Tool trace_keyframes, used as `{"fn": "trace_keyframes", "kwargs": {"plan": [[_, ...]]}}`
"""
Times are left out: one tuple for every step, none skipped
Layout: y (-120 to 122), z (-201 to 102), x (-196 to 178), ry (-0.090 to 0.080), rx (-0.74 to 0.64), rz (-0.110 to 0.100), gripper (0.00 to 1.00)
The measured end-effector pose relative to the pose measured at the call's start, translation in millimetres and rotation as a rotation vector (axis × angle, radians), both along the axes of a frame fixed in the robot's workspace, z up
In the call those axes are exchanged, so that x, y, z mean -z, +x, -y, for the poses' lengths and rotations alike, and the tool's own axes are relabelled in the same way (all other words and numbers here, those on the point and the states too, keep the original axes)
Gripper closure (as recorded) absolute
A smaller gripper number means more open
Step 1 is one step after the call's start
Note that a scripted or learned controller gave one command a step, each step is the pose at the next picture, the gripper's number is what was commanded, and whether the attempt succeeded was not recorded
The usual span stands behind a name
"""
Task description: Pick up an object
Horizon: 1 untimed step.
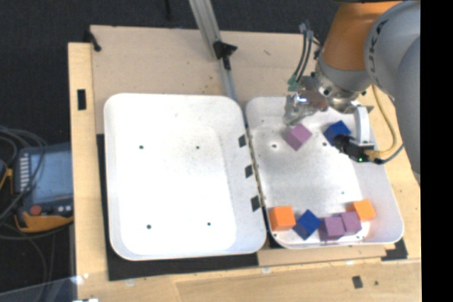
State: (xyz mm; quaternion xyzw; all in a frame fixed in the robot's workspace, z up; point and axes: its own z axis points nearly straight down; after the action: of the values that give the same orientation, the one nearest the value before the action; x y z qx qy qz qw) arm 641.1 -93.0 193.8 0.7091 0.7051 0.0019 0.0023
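Looking down on the bench, I saw the gripper (296, 112) over the far part of the right bin (311, 173), with a purple block (298, 136) tilted just under its tip. The block looked raised off the bin floor, touching the fingers, but I could not tell whether they were clamped on it or apart. A blue block (337, 131) sat just beside the wrist. Along the near wall lay an orange block (282, 217), another blue one (308, 223), two purple ones (341, 225) and a second orange (364, 209). The left bin (177, 173) sat alongside.
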Motion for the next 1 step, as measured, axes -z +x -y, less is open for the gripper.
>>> {"fn": "trace_keyframes", "kwargs": {"plan": [[0.7,4.8,-44.6,-0.001,-0.001,0.001,1.0]]}}
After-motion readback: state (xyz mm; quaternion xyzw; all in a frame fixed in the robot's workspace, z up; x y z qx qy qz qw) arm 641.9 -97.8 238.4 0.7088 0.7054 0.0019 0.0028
